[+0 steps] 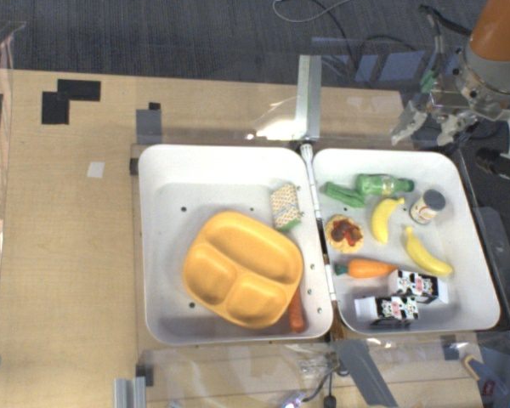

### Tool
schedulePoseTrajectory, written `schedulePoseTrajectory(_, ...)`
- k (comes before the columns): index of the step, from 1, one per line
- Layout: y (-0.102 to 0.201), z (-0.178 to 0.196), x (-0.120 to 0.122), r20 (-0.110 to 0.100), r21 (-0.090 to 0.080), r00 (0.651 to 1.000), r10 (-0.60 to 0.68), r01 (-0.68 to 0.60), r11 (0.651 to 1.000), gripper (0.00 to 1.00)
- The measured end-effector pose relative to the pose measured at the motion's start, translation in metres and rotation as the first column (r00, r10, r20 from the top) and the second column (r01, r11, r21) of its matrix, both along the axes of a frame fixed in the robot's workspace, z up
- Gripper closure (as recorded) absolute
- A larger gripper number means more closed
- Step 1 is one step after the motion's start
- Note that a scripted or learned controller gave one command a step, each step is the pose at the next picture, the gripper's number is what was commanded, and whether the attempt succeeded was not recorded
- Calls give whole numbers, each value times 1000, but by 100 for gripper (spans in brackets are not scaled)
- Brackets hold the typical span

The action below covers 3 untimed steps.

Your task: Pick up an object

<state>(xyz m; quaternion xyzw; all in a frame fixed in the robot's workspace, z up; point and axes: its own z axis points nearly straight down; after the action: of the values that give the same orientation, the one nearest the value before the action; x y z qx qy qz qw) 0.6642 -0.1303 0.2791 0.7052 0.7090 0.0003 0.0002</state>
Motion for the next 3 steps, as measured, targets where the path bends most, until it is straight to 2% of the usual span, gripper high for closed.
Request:
schedulePoseTrajectory(1, -13, -120, -29, 4, -2, 939, 345, -345, 939, 0)
schedulePoseTrajectory(2, -17, -189, -71, 9, -6, 907, 422, -422, 907, 0)
schedulePoseTrajectory(3, -16, -177, -69, 15, -7, 906, 423, -423, 906, 100)
